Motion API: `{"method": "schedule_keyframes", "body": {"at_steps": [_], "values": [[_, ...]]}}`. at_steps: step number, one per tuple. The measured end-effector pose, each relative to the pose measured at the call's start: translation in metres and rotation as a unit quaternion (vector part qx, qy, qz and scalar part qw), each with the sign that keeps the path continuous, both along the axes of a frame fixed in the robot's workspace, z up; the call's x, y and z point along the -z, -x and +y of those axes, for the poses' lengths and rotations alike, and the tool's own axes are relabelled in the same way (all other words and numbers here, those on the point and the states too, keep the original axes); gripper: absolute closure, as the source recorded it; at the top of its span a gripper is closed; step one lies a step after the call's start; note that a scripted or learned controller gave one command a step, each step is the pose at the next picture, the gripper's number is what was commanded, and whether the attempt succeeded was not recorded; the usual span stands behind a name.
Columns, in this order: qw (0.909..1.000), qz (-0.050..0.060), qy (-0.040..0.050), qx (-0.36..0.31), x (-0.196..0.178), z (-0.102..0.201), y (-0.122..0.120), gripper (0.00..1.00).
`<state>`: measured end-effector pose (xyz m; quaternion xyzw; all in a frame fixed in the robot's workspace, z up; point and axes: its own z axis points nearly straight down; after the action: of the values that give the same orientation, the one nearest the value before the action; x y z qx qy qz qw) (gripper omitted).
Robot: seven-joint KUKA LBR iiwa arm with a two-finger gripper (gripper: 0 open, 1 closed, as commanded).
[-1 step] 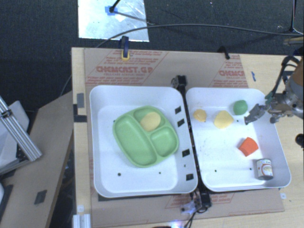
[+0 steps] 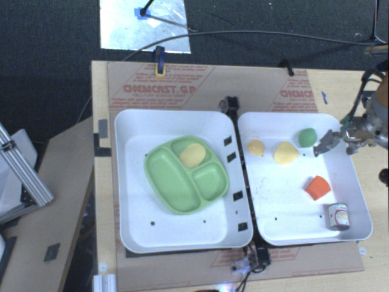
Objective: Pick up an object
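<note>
Two bins | gripper (image 2: 333,140) over right bin's (image 2: 273,224) far edge, beside green object (image 2: 307,137)

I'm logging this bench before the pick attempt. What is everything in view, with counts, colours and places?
bins: 2, white, side by side on the bench
divided plate: 1, green, left bin
yellow lump: 1, on the plate's upper compartment
yellow pieces: 2, right bin, upper middle
green piece: 1, right bin, upper right
orange block: 1, right bin, right side
small can: 1, silvery, right bin's lower right corner
clamp: 1, blue and yellow, bench's far edge
gripper: 1, dark, beside the green piece
</note>
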<state>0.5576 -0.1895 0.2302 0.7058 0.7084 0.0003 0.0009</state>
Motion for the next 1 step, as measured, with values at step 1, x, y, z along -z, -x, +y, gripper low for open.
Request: {"method": "schedule_keyframes", "body": {"at_steps": [1], "values": [[1.0000,0.003,-0.0013,0.000,0.0587,0.0087,-0.0023,0.00]]}}
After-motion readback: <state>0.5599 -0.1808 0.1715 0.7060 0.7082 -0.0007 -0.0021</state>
